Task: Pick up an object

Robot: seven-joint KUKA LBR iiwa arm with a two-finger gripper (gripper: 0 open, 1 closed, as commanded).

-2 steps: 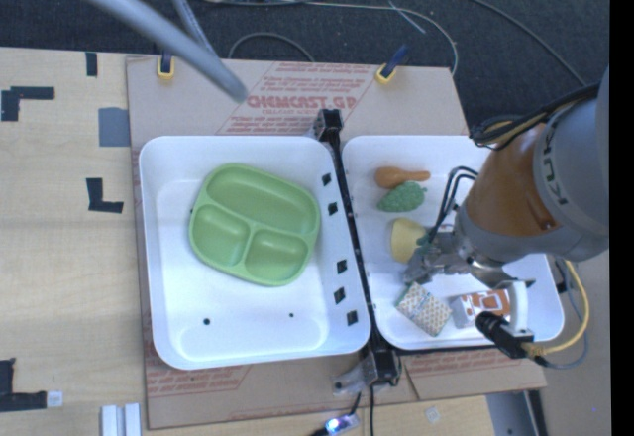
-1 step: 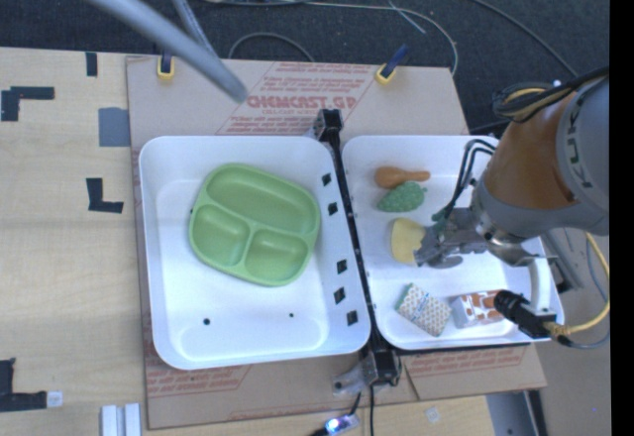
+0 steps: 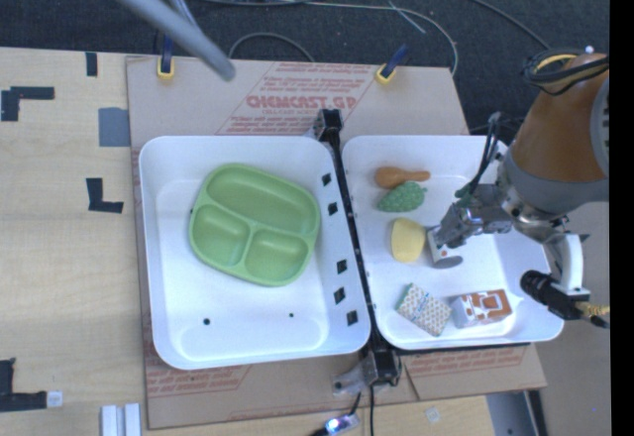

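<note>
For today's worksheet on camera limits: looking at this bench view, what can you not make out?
- Pincer: too small and dark to tell whether it is open or shut.
- Orange-and-white packet: print too small to read.
- Patterned pouch: contents hidden.
- Arm: cut off by the right edge.

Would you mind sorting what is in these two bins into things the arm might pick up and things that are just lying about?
Belongs to the job:
- yellow rounded lump, nearest the gripper
- green leafy-looking piece
- orange-brown drumstick-shaped piece
- patterned grey square packet
- orange-and-white small box

Just lying about:
- green three-compartment plastic tray in the left white bin
- cardboard sheet under the bins
</note>
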